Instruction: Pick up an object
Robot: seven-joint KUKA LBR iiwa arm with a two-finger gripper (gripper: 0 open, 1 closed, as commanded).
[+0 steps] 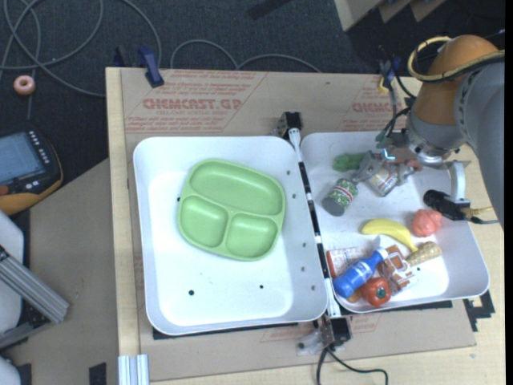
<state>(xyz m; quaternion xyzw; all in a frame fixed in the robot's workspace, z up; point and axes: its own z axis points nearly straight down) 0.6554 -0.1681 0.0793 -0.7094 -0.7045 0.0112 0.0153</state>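
Nearest me in the right bin [473, 275] lie a blue bottle [358, 273], a tomato [377, 292] and a banana [388, 231]. Farther in, the small can [342, 194] lies just beside the gripper [383, 175]; I cannot tell its state. I would descend straight on the can and avoid the green piece [348, 162] behind. The green tray [231, 208] sits in the left bin [160, 295].

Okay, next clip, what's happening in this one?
A grey robot arm reaches in from the right, its gripper low in the right bin, beside a small can and a green item. I can't tell whether it holds anything. Further along that bin lie a banana, a pink ball, a blue bottle and a tomato. The left bin holds a green divided plate.
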